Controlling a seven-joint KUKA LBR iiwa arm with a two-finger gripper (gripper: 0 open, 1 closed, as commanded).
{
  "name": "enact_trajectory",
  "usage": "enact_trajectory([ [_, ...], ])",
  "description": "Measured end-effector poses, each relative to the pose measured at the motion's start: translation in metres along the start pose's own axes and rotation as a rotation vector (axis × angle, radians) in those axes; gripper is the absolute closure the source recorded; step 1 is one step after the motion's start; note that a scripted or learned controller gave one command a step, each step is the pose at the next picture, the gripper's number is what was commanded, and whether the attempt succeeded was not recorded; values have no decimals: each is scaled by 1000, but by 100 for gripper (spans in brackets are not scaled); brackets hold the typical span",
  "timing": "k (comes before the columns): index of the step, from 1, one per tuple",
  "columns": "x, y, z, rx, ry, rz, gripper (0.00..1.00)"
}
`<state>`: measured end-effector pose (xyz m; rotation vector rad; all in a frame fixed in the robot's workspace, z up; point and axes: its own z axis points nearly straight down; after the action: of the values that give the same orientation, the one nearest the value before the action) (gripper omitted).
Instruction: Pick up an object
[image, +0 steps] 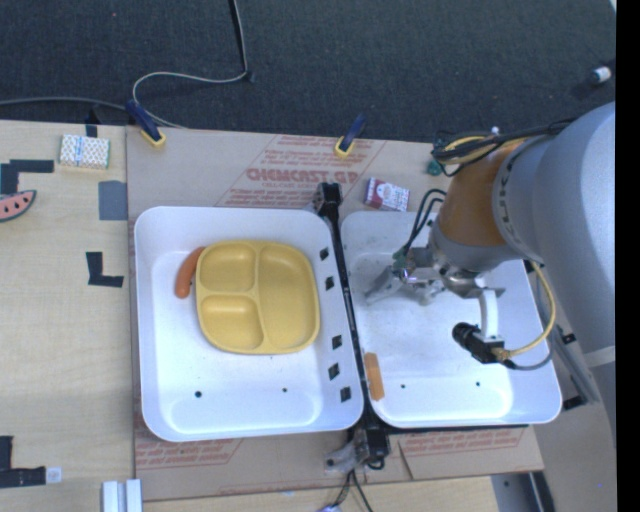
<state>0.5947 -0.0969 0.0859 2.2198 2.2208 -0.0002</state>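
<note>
1. Take the black divider between the two bins as your landmark; everything below is placed from it.
2. Left of the divider you see the left bin, and in it a yellow plate with three sections, lying flat in the upper half of that bin.
3. An orange sausage lies on the far side of the plate from the divider, touching or just beside the plate's left rim.
4. Right of the divider you see the right bin. A small orange piece lies just beside the divider, near its lower end, on the right bin's edge.
5. The arm leans over the right bin from the right, with its orange band above the wrist.
6. The gripper points toward the divider and sits near its middle, low over the right bin's floor. You cannot tell whether it is open or closed; its metal tip is too blurred. Nothing can be seen in it.
7. A small red and white packet lies on the cardboard above the right bin, just right of the divider's top end.
8. A yellow clamp sits on the cardboard's far edge, above the divider's top.
</note>
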Motion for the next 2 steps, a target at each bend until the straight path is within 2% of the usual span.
enact_trajectory([
  [1, 0, 1, -10, -2, -1, 0, 100],
  [2, 0, 1, -19, -1, 0, -1, 100],
])
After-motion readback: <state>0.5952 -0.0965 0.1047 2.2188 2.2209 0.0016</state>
